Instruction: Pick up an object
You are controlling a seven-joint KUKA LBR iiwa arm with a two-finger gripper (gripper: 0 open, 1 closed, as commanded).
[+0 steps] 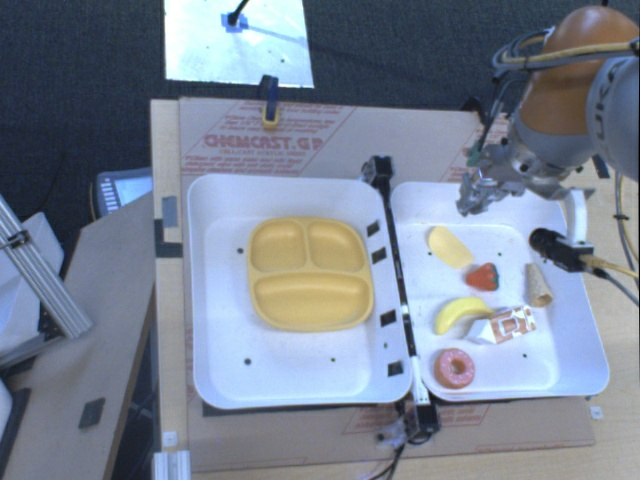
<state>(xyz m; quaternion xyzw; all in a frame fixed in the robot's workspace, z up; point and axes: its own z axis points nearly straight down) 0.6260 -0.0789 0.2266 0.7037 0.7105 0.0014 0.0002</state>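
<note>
Seen from above at a slant: two shallow white bins side by side on the bench [330, 128], left bin [215, 298] holding a yellow divided tray [305, 273] near its centre. Right bin [580, 358] scattered with small food toys — a pale yellow oblong piece [450, 247] toward the far left corner, a red strawberry [483, 277] just beside it toward the middle, a banana [460, 314] below that, a pink doughnut [456, 368] near the front left corner. Touching the banana's right end, a small orange-and-white carton [510, 324]; beside the right wall, a tan cone-like piece [539, 285], upright or lying hard to tell.

Reaching in from the right, grey arm with orange band [580, 63], gripper [474, 199] hanging over the far left corner of the right bin, above the far rim and near the oblong piece but apart from it. Jaws small and dark against the bin — spread or pressed together not possible to tell. Nothing visible between them.
</note>
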